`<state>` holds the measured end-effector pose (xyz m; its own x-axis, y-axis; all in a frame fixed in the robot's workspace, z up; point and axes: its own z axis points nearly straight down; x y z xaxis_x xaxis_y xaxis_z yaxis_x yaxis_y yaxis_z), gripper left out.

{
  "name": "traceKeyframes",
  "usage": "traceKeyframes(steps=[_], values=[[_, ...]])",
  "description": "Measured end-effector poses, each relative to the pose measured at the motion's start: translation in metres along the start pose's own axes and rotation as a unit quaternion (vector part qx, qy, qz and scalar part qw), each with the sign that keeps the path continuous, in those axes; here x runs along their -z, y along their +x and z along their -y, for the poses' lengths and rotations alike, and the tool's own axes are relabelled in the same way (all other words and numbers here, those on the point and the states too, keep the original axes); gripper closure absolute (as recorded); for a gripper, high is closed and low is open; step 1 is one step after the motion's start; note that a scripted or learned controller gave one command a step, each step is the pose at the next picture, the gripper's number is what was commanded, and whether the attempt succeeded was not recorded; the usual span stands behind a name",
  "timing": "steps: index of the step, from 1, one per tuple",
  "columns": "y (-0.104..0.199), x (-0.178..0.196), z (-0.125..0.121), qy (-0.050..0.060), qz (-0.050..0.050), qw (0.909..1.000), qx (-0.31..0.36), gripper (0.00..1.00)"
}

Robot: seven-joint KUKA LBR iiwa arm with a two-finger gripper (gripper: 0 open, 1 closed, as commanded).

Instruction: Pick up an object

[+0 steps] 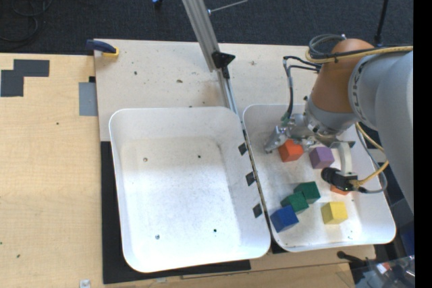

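Observation:
The right white bin (pixel 378 229) holds several small blocks. An orange block (pixel 291 152) lies near its far left part. My gripper (pixel 289 137) hangs low over the bin, right at the orange block's upper edge; whether it touches the block is not clear. A purple block (pixel 321 157) sits just right of the orange one. Nearer the front lie two green blocks (pixel 310 191) (pixel 295 202), a blue block (pixel 284 218) and a yellow block (pixel 334 212). The grey arm with its orange band (pixel 337 81) comes in from the right.
The left white bin (pixel 135 138) stands beside the right one, sharing a wall with black clips (pixel 250 177). A slanted aluminium pole (pixel 199 17) rises behind the bins. Cables (pixel 358 182) loop from the wrist over the right bin. A blue clamp (pixel 101 47) sits at the bench's back left.

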<state>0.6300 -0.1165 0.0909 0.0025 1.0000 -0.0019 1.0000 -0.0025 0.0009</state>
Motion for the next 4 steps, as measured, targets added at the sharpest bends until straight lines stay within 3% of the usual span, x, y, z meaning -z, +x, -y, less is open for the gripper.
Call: traceKeyframes(steps=[1,3,4], values=[[0.0,0.01,0.001,0.002,-0.001,1.0,-0.002,1.0],[0.007,0.101,0.002,0.0,-0.001,1.0,0.001,1.0],[0.006,0.127,0.002,0.001,-0.001,1.0,0.001,1.0]])
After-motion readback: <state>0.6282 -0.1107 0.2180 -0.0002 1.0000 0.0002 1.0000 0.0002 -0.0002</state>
